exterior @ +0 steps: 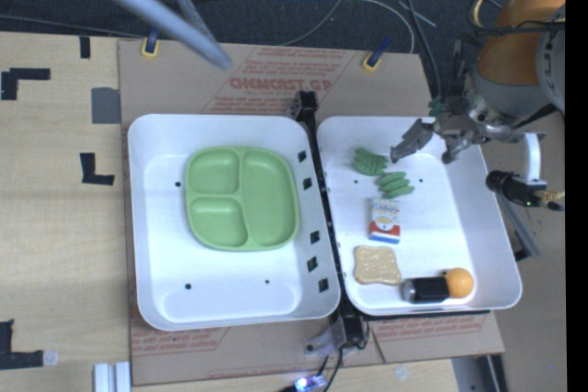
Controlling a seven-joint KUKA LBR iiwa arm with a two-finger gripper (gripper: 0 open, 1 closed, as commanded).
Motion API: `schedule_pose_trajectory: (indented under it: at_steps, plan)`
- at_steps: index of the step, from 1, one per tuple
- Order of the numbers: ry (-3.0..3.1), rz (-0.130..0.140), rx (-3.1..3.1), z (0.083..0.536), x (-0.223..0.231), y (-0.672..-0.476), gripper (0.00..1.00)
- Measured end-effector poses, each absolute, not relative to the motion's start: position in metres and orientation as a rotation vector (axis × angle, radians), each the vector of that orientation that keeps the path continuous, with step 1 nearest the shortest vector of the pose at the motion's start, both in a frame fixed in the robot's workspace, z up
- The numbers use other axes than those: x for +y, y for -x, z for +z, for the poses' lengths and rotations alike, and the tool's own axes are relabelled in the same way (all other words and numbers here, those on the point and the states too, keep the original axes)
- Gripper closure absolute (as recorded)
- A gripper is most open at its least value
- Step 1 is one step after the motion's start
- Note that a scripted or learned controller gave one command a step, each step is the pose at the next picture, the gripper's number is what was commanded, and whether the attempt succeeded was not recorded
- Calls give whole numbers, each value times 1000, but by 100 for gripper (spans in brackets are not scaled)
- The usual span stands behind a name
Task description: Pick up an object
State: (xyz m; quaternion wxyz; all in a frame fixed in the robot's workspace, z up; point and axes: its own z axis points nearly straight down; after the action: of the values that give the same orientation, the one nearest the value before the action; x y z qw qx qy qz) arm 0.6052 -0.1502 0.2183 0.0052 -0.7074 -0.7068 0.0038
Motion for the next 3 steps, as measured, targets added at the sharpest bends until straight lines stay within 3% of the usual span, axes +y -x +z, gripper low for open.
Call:
schedule_pose_trajectory:
  at_steps: [1, 3]
  plan:
    - [2219, 1, -2222, 224, -150, -608, 0]
    - [2217, 9, -2219, 115, -153, -617, 0]
